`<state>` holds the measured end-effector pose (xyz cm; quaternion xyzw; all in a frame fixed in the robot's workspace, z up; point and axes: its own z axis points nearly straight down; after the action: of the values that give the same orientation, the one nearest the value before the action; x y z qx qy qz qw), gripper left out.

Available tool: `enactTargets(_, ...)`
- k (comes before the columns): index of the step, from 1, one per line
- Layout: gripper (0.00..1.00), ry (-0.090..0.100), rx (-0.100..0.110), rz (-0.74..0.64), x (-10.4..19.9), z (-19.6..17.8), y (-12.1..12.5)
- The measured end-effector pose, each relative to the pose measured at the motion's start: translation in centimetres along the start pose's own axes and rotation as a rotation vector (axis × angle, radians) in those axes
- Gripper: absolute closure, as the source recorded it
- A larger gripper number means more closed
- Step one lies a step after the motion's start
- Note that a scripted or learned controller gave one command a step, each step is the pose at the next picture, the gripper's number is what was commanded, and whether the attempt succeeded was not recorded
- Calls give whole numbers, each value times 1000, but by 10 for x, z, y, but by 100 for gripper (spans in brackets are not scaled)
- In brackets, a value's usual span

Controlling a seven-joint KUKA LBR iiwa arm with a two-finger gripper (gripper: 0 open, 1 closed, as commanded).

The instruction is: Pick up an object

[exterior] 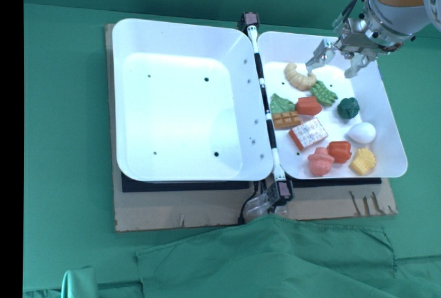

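The right bin (389, 125) holds several toy foods: a tan croissant (300, 76), a green ridged piece (323, 92), a dark green broccoli (348, 107), a white egg (362, 132), a red block (308, 105), a waffle-like orange piece (285, 119), a red-and-white box (309, 133), a pink piece (320, 161), a red pepper (339, 150) and a yellow piece (363, 161). My gripper (338, 60) hangs open above the bin's far part, fingers spread, just right of and above the croissant. Nothing sits between the fingers.
The left bin (138, 48) lies beside the right one, joined along a black-and-white divider (264, 100). Both rest on a cardboard sheet (179, 219) on green cloth. A fold of cloth (275, 255) bunches at the front.
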<state>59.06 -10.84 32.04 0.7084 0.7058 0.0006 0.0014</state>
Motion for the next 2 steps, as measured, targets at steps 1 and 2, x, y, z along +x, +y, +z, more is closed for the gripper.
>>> enactTargets(1, 0, -1, 9, 7, -64, 82, -21)
enactTargets(2, 0, -3, -7, -1, -68, 101, -18)
